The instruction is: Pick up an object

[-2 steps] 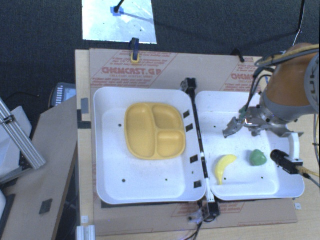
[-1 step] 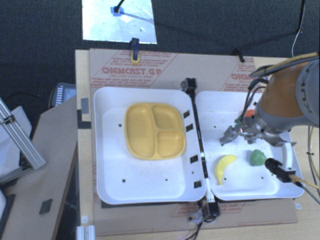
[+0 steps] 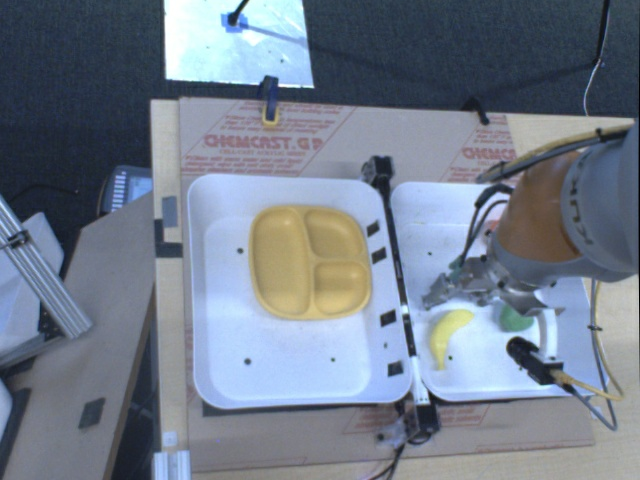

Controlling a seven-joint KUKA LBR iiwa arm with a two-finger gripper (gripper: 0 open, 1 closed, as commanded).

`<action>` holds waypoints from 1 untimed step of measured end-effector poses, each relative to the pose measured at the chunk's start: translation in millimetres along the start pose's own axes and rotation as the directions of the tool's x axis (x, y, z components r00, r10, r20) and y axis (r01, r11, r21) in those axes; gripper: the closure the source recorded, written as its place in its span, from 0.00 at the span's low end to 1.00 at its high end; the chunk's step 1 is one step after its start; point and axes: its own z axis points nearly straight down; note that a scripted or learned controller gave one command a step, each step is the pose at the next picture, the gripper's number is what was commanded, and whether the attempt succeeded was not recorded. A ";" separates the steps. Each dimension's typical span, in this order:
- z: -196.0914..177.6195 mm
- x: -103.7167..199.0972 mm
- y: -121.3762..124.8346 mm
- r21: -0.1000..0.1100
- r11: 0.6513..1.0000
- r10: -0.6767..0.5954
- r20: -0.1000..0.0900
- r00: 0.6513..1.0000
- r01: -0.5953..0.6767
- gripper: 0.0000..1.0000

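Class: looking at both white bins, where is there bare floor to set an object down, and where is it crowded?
Free: the left bin around the yellow divided plate, widest below it; the right bin at its upper left. Crowded: the right bin's lower part, where the gripper, yellow banana and a green object cluster.

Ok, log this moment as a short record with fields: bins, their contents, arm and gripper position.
left bin: holds a yellow divided tray, lying flat near the bin's middle
right bin: holds a yellow banana near the front and a green object, partly hidden by the arm
arm: reaches in from the right, over the right bin
gripper: low over the right bin, just above the banana in the view
gripper hold: cannot tell
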 end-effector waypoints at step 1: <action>-14.1 -0.7 2.1 -0.007 1.000 0.001 0.001 1.000 -0.001 1.00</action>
